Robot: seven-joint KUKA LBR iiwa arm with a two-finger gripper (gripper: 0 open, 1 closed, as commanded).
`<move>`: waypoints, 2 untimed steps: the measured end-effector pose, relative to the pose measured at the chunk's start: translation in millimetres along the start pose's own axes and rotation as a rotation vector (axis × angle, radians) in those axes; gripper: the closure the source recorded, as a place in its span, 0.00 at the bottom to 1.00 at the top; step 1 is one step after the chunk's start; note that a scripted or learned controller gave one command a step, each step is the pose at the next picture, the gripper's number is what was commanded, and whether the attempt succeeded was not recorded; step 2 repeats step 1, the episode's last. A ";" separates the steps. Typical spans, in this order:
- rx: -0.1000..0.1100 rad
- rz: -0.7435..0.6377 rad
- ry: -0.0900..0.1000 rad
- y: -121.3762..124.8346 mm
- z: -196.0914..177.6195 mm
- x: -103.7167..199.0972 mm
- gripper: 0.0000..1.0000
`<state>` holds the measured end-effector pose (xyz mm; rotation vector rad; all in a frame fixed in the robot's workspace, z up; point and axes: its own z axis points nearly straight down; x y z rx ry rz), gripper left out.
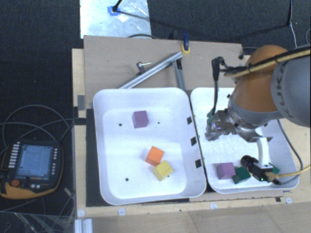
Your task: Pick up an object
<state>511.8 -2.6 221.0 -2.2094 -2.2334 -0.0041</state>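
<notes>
My gripper (213, 129) hangs over the left part of the right bin (204, 103), under the grey and orange arm (260, 89). In that bin, near the front edge, a purple cube (225, 170) lies beside a dark green block (240, 175). Both sit nearer the camera than the gripper and apart from it. The left bin (104, 130) holds a purple cube (140, 119) toward the back, and an orange cube (154, 155) touching a yellow cube (163, 170) at the front.
A black part with a white link (257, 161) from the arm reaches down at the right bin's front right. A metal bar (153, 69) lies behind the bins. A teach pendant (31, 166) rests on the floor at left.
</notes>
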 end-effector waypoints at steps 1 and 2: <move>0.001 -0.002 0.001 0.5 -1.7 64.7 1.00; 0.001 -0.002 0.001 0.5 -1.7 64.7 1.00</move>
